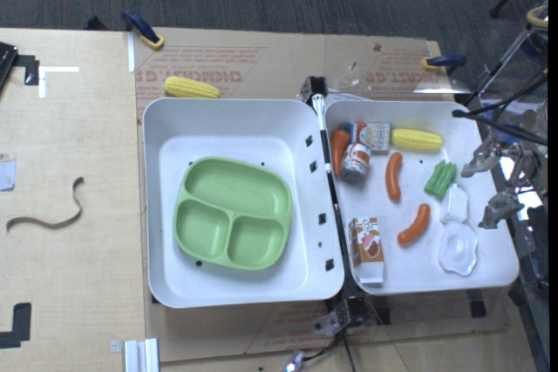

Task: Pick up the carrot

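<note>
Looking down on two white bins side by side on the desk (70, 144), with the carrot (414, 224) lying in the right bin (497, 274), lower middle, tilted with its upper end toward the right. Pretty sure that's the carrot anyway, being the brighter orange tapered piece. Just up and left of it, a redder sausage (394, 176) standing nearly upright in the view, apart from the carrot. Left of the carrot, a small carton (367, 250) lying flat near the bin's left wall. Further up: a tin can (355, 163) on its side, another orange piece (339, 151) squeezed between the can and the wall, a little box (377, 135), a corn cob (416, 138), and something green and pod-like (440, 179). Right of the carrot, two clear plastic bits (457, 250), hard to name. Pincer (488, 187) over the right rim of that bin, fingers spread, pinching nothing, well apart from the carrot. Left bin (166, 274) carrying a green divided plate (233, 212). Second corn cob (192, 87) outside the bins on the cardboard (261, 65), blue clamps (144, 29) at the back corners.
</note>
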{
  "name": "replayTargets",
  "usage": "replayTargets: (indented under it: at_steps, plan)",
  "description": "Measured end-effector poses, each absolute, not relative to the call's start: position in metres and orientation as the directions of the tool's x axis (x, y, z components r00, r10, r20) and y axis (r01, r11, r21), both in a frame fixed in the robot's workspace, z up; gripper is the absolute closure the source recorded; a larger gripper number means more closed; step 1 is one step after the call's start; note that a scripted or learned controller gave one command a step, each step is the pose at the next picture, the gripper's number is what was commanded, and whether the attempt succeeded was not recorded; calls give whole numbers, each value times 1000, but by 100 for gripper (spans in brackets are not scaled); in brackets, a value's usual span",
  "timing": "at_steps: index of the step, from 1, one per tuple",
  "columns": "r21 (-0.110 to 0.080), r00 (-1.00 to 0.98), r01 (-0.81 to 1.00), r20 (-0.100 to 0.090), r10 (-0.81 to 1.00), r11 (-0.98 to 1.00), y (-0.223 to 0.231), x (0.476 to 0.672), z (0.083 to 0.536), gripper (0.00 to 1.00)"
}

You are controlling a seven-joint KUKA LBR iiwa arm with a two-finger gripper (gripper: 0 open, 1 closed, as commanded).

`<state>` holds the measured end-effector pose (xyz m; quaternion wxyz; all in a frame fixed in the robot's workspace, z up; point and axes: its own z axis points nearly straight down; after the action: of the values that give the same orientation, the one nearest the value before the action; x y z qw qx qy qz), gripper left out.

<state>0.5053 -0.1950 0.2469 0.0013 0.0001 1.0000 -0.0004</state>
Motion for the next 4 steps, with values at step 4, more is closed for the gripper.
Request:
replayTargets:
  at_steps: [4]
  plan:
    - [-1, -948, 317, -1, 317, 948, -120, 478, 92, 0]
